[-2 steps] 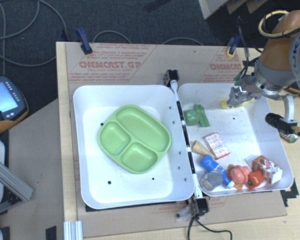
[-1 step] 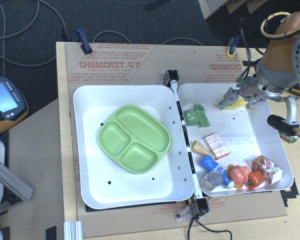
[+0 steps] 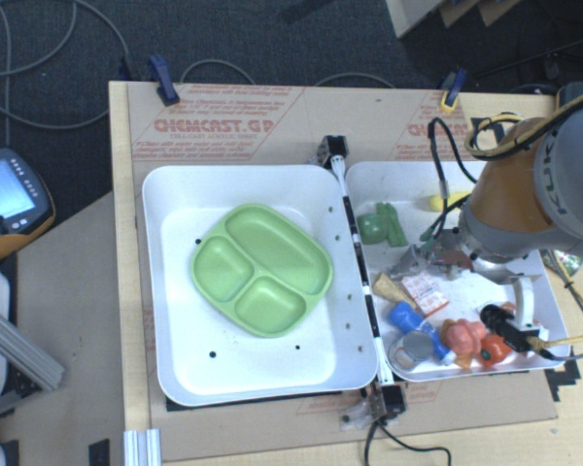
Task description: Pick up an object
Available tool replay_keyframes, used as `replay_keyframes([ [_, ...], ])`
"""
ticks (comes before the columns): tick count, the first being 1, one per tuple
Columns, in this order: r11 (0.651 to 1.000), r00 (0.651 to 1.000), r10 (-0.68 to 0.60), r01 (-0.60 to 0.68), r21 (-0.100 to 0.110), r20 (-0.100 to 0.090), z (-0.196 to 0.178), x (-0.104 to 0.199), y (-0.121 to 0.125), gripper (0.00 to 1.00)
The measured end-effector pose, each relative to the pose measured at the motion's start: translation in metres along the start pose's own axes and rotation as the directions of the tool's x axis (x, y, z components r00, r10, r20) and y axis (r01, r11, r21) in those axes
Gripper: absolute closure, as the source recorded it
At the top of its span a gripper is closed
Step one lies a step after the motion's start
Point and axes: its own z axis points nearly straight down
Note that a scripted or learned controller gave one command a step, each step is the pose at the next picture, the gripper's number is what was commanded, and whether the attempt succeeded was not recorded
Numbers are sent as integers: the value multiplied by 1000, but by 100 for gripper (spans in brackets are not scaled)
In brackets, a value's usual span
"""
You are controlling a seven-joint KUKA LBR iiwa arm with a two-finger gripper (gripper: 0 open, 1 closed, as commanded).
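Arm low over the right bin [image 3: 408, 178]; gripper [image 3: 445, 253] sits among the clutter, finger state impossible to tell. Nearest object, a red-and-white packet [image 3: 425, 292], lies at its 7 o'clock, close by.

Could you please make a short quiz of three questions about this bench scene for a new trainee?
1. True or false: the green divided plate lies in the left bin.
2. Which bin is the arm over? A) left B) right
3. Fill in: the green plate has ___ compartments.

Key: 1 true. 2 B, the right bin, which holds a green toy, a blue object and an orange-red toy. 3 three.
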Motion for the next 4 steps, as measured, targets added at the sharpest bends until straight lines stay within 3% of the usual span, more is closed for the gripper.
replay_keyframes([
  [1,1000,1000,-2,3,-10,5,-15,-3,5,100],
  [2,1000,1000,-10,10,-10,3,-106,56,25,100],
  [4,1000,1000,-6,6,-5,5,-121,53,24,100],
])
